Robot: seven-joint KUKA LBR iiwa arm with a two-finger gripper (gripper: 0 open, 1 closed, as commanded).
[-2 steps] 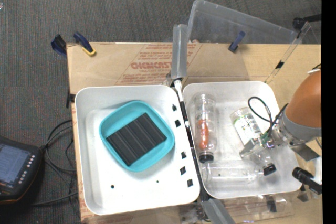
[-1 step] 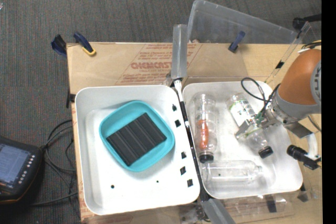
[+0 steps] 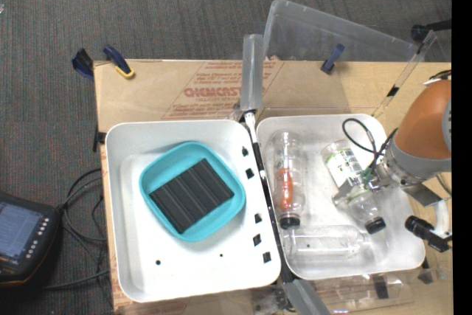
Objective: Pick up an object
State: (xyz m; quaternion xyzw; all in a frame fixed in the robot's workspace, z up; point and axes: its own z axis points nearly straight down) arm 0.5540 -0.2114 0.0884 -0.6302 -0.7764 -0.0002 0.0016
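Lying in the right bin (image 3: 413, 247), several clear plastic bottles are the likely things to pick. One clear bottle with an orange inside (image 3: 285, 181) lies lengthwise near the bin's left wall, its dark cap toward the near edge. Another clear bottle (image 3: 328, 241) lies crosswise along the near wall, hard to see against the white floor. A third bottle with a green and white label (image 3: 341, 162) lies further right, and just beside it a crumpled clear bottle with a black cap (image 3: 361, 204) sits right under the tool (image 3: 371, 184).

By the look of them, all are light, thin-walled and smooth, so they would dent under a squeeze and roll or slip aside if caught off-centre. The safest hold is probably across the middle of a body, square to its long axis, or at the stiffer neck below the cap.

The tool hangs low over the crumpled bottle, at the end of the grey arm with its orange band (image 3: 431, 122) reaching in from the right. Whether it is spread or pressed together cannot be told, nor whether it touches the bottle.

Across the divider, the left bin (image 3: 122, 262) holds a teal tray with a dark ribbed insert (image 3: 193, 190). Both bins rest on the desk (image 3: 162, 88).
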